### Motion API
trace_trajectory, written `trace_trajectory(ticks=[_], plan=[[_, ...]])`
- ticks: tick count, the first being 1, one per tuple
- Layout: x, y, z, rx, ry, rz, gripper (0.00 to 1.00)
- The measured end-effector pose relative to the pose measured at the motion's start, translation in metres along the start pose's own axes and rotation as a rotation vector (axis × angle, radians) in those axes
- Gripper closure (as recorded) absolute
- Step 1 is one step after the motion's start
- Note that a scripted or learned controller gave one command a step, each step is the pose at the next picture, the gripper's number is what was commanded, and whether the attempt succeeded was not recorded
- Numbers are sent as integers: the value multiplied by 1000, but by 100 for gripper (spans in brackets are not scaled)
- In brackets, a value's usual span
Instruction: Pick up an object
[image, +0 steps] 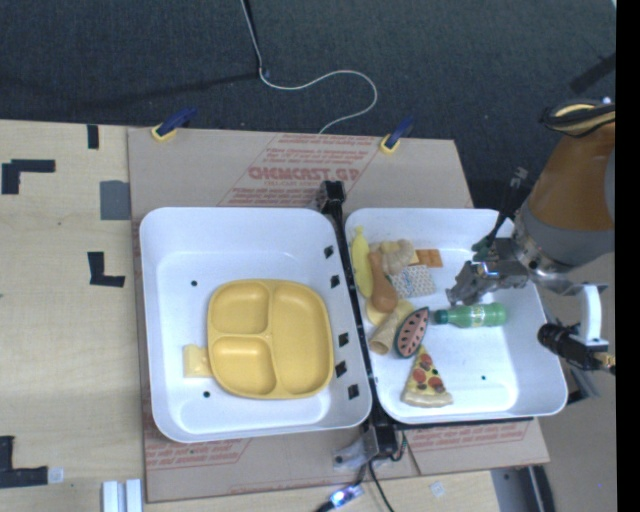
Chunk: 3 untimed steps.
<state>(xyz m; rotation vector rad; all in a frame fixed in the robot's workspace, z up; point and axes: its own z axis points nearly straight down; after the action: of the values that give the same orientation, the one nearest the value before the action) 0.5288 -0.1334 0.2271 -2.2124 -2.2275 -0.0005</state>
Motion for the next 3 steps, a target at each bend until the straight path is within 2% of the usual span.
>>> trace_trajectory(ticks=[1,3], plan=[[53,18,-4,0,0,-1,100],[148,24,13,3,-1,1,100]])
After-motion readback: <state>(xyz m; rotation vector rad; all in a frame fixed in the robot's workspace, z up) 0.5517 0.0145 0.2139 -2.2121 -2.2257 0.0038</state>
